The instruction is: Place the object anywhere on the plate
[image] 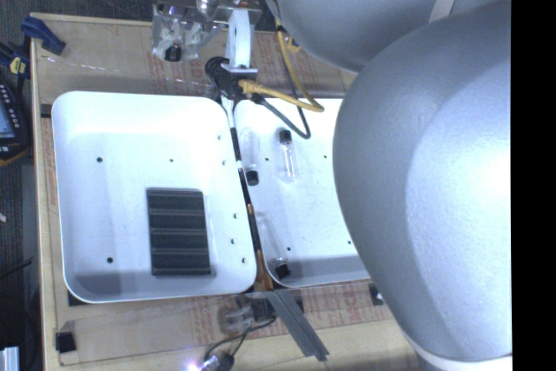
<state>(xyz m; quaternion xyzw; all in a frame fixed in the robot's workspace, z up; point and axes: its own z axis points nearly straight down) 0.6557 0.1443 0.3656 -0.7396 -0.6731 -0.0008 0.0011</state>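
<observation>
The dark ribbed plate (179, 231) lies bare at six o'clock in the left bin (78, 113). Small clear vials (285, 155) rest in the right bin (304, 265). The tool (178, 35) hovers at twelve o'clock beyond both bins, above the worktop (95, 43); I cannot tell its state. Placing seems wholly undone.

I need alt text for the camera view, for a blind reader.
A large grey robot arm covers most of the right white bin. In the left white bin lies a dark ribbed rectangular plate.
</observation>
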